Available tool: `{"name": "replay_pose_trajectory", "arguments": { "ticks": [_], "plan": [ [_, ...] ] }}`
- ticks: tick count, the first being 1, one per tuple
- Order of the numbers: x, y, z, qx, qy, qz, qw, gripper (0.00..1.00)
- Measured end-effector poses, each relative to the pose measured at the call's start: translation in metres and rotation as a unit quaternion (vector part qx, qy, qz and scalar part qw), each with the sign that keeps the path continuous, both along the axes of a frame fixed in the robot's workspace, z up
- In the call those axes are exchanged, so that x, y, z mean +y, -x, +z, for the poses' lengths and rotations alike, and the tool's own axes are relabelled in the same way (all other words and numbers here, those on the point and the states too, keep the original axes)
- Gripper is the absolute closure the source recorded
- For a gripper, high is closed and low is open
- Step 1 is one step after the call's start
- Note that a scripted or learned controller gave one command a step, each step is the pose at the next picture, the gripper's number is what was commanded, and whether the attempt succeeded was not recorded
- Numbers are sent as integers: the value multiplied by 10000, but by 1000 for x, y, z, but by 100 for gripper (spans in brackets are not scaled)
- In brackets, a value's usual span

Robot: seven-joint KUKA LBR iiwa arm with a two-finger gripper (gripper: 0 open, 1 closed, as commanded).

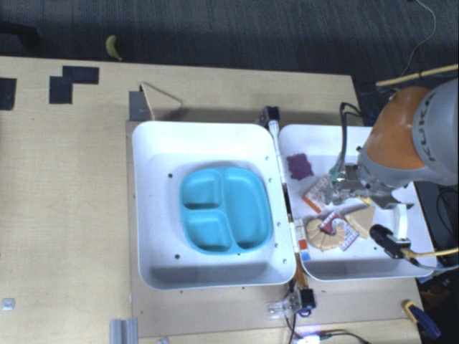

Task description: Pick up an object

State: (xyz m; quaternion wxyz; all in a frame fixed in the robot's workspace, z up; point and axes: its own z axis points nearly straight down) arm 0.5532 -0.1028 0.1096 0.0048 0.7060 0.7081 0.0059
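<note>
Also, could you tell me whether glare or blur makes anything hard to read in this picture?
In the camera view, the left bin looks washed out at its rim; the blue tray reads crisply; the clutter in the right bin is soft, and the pincer blurs into it.

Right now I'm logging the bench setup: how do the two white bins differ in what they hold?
The left bin holds a single blue divided tray lying flat at its middle; the right bin holds a jumble of small items, among them a purple piece. The left bin has no arm over it; the gripper hangs over the right bin. Both are shallow, white and set side by side.
</note>
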Motion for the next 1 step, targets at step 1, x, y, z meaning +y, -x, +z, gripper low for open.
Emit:
{"name": "replay_pose_trajectory", "arguments": {
  "ticks": [1],
  "plan": [
    [0,0,0,3,-1,1,10000,0]
  ]
}}
